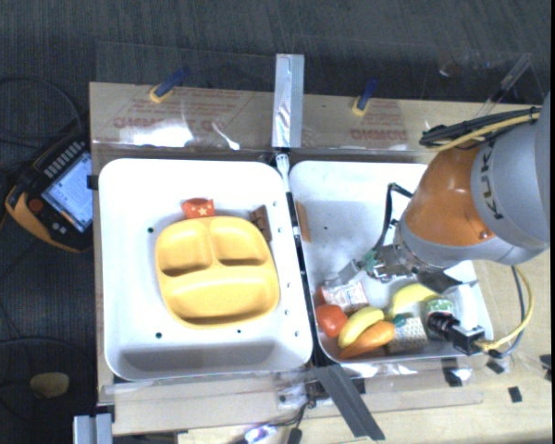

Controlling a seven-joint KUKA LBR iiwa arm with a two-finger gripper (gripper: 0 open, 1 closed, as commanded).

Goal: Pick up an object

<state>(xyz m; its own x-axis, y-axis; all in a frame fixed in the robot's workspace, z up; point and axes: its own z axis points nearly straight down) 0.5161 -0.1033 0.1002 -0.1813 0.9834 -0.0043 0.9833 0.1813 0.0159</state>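
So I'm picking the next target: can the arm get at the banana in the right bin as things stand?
Probably yes. The banana lies on top of the pile in the right bin, nothing over it, and the arm is already above that bin, close by.

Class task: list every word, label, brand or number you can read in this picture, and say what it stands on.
"KU": on the grey arm, partly cut off.
Red print on the plastic sheet behind the bins: too blurred to read.
Packet label: too small.
Handheld screen: too small.
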